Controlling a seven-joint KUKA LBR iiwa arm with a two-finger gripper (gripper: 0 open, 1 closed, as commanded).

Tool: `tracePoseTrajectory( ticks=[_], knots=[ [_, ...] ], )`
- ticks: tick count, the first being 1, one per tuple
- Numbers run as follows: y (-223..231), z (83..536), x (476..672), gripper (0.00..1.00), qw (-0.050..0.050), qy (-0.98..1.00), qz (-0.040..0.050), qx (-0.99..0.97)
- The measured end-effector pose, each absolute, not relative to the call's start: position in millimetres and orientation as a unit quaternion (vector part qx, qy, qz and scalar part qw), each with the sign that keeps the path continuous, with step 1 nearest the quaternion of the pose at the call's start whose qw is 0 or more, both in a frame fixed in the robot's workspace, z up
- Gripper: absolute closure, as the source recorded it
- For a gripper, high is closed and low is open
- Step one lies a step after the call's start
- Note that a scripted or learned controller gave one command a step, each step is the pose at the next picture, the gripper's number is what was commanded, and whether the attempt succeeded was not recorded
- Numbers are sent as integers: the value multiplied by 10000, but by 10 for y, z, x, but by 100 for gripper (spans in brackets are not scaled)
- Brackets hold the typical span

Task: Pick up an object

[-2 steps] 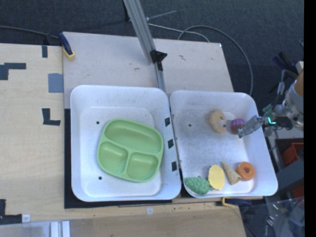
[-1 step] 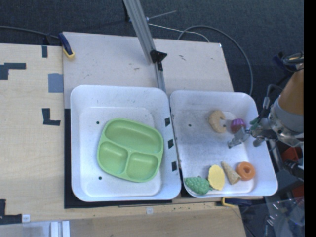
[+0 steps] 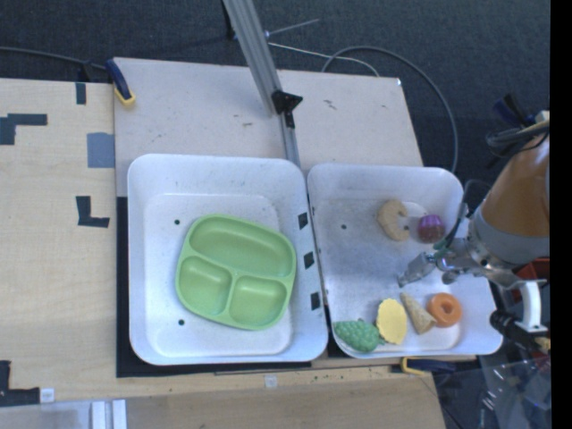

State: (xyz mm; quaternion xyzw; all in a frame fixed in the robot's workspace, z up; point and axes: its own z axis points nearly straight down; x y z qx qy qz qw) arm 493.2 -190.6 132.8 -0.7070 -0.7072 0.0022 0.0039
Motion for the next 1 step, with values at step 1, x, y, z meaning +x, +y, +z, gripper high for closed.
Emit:
tracePoseTrajectory(
  ticks=[1],
  knots=[
    [-1907, 884, 4933, 0, -2, -7072, 6, -7070]
  ],
)
